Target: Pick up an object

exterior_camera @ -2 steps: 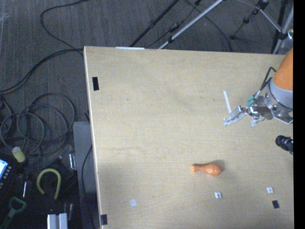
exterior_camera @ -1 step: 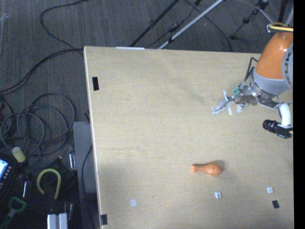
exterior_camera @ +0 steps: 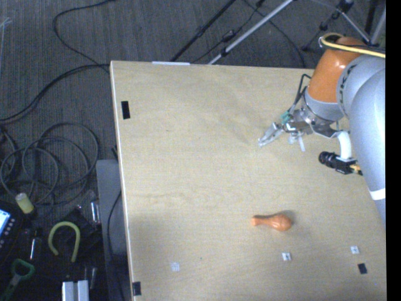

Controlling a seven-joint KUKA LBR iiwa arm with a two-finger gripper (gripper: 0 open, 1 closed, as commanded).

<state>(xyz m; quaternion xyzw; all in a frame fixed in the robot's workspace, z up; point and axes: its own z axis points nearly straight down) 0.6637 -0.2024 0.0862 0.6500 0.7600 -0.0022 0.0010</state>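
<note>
My two fingers [exterior_camera: 268,135] are see-through and thin. They stand wide apart, one poking toward 9 o'clock and one toward 6 o'clock. My gripper [exterior_camera: 282,144] is above the wooden board [exterior_camera: 188,168], near its right side, in the top half.

The thing to pick up is a little orange toy [exterior_camera: 274,221]. It is fat at one end and thin at the other, like a small pear. It lies flat on the board with its thin end pointing to 9 o'clock. From my gripper it is at 6 o'clock, well apart from my fingers.

Behind my fingers, at 2 o'clock, is my wrist with its orange band [exterior_camera: 329,74]. After that comes my big grey arm [exterior_camera: 369,124], running down the right side. A black knob [exterior_camera: 335,160] sticks out from the arm at 4 o'clock from my gripper.

On the board I see some tiny marks. A black mark [exterior_camera: 126,110] is close to the left edge, at 9 o'clock from my gripper. A small white square [exterior_camera: 286,256] is at 6 o'clock from the toy, just below it.

Past the board's left edge is the grey floor. Black cables [exterior_camera: 50,155] lie there in loops. A green hook [exterior_camera: 62,237] is at 7 o'clock, low on the left. Silver poles [exterior_camera: 269,11] cross the floor at 12 o'clock.
</note>
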